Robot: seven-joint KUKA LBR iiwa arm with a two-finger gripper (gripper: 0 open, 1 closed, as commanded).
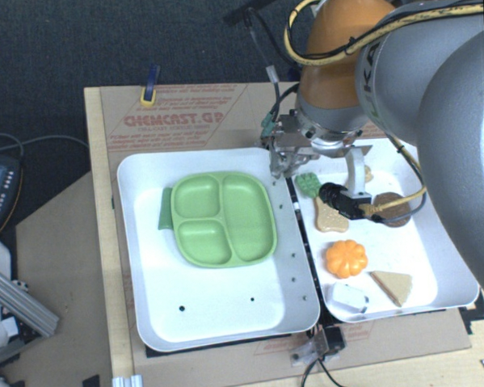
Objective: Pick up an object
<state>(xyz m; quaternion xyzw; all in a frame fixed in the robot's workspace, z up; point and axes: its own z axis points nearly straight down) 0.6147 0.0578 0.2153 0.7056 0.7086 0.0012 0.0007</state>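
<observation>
Looking from the left, I see a clip at the far edge of the printed board that lies under both bins. The left bin carries a green plate with three compartments, lying flat in the far half of the bin and close to its right wall. A darker green strip shows at the plate's left edge, and I cannot tell what it is. My gripper hangs over the far end of the seam where the two bins meet, just beyond the plate's far right corner. From this angle I cannot tell whether it is spread or pressed together. Just to its right, in the right bin, lies a small green piece, the thing nearest to my gripper. Nearer the camera comes a tan toast, then an orange pumpkin just beside it, then a white lump by the bin's near rim. Right of the pumpkin and the lump rests a tan wedge. Farther back and to the right sits a brown lump, well apart from the green piece. My arm comes in from the right, above that bin.
</observation>
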